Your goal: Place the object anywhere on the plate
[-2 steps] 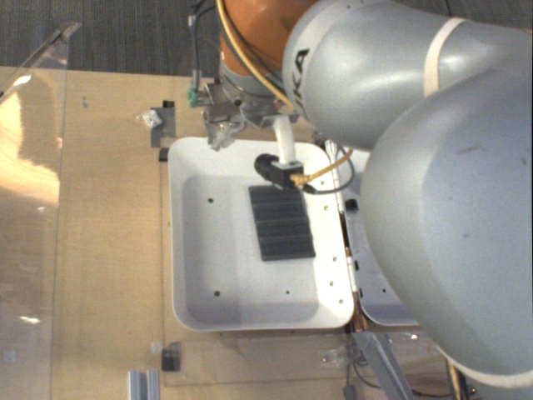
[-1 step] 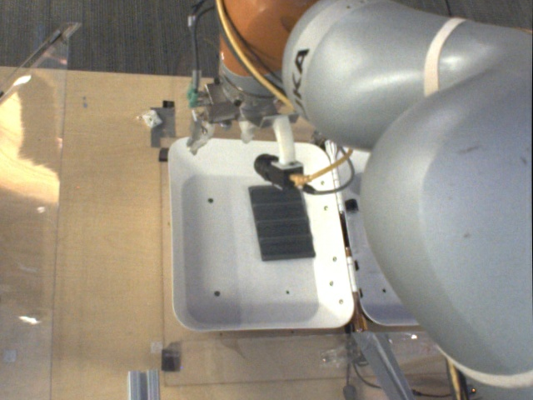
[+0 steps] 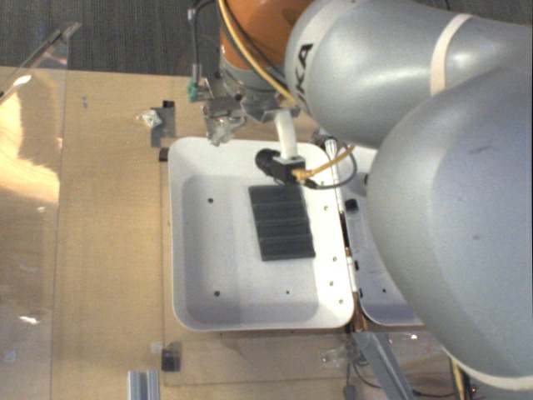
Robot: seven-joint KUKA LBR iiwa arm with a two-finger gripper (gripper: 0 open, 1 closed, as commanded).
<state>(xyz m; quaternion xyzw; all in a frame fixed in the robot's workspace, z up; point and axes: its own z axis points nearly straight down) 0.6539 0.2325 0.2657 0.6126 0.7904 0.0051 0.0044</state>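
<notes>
Grey arm (image 3: 433, 165) looms over white bin (image 3: 196, 248) on wooden bench (image 3: 92, 240).

Grey arm (image 3: 416, 140) comes in from right, bulky links filling upper right & right side. Orange band (image 3: 258, 15) at top centre above wrist. Gripper (image 3: 223, 127) hangs below it, pointing down-left. Yellow cable (image 3: 250, 52) loops along wrist w/ black connector.
</notes>
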